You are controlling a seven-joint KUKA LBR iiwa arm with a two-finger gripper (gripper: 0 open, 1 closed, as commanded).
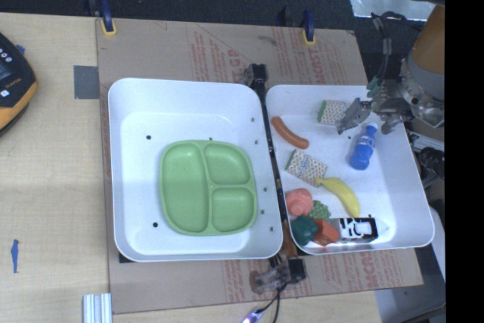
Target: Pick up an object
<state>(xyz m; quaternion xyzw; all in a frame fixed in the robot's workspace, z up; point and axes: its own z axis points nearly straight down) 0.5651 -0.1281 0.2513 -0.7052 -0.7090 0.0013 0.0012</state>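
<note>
Over the right bin (pixel 412 185), near its far right corner, the arm's gripper (pixel 370 117) hovers with its two fingers spread and nothing between them. Just below it, a blue bottle (pixel 363 148) lies against the bin's white floor, close to the right edge. A patterned sponge (pixel 331 112) sits by the far edge, and a sausage (pixel 290 132) lies slantwise near the left edge. A second patterned sponge (pixel 306 166) and a banana (pixel 341 194) occupy the middle. Crowded into the near left corner are a pink toy (pixel 298 201), a green toy (pixel 306 227) and an orange piece (pixel 327 231), with a black-and-white packet (pixel 357 228) along the near edge. The left bin (pixel 125 163) carries a green divided plate (pixel 207 187) at its centre.
</note>
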